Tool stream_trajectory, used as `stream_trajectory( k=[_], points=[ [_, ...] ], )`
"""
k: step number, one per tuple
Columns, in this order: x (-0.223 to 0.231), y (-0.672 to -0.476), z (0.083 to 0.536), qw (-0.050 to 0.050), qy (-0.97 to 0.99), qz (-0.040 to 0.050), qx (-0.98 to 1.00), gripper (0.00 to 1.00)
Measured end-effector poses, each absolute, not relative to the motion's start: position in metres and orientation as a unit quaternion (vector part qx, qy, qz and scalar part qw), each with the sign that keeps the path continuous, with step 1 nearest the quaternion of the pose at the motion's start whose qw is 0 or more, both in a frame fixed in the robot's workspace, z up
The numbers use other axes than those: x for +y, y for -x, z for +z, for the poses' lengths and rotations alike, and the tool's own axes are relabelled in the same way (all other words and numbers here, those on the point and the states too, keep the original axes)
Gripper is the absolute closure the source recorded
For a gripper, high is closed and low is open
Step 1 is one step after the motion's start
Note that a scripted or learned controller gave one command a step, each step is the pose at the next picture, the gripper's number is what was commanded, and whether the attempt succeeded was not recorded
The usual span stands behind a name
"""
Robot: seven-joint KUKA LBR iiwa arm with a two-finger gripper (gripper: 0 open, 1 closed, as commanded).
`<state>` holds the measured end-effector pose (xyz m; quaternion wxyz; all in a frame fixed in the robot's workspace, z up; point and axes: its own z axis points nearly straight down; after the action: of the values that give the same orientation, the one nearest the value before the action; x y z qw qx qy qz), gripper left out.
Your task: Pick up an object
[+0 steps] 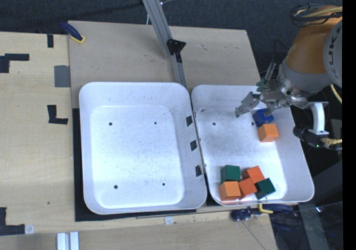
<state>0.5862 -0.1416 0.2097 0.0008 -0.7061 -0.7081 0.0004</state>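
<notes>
A grey-and-orange arm (311, 54) reaches in from the right over the right bin (222, 148), its gripper (251, 105) hanging low near the bin's far end. One finger (243, 109) juts out to the left; whether the pair stands open or closed cannot be told from this angle, and nothing can be seen between them.

Just beside the gripper, on the bin floor, sits a blue block (262, 116), partly covered by the wrist. An orange block (268, 132) lies touching or almost touching it on the near side. Either looks like the likely target, with the blue one closest to the fingers.

At the bin's near end a separate cluster waits well apart from the gripper: a green block (230, 173), a second orange block (255, 174), a dark green block (265, 187) and an orange cube (229, 190), packed together and touching. The left bin (133, 93) plays no part for now.

By the look of it, the pick is not yet done. The approach seems complete or nearly so; closing on a block and lifting it clear of the bin remain. All the blocks appear to rest on the floor, none raised.
</notes>
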Motion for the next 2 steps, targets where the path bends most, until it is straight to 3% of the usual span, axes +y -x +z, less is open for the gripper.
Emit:
stream_trajectory(
  k=[1, 2],
  points=[
    [-0.142, -0.586, 0.210, 0.001, 0.706, 0.0004, -0.708, 0.00],
    [-0.140, -0.591, 0.147, 0.003, 0.706, 0.0028, -0.708, 0.00]
  ],
)
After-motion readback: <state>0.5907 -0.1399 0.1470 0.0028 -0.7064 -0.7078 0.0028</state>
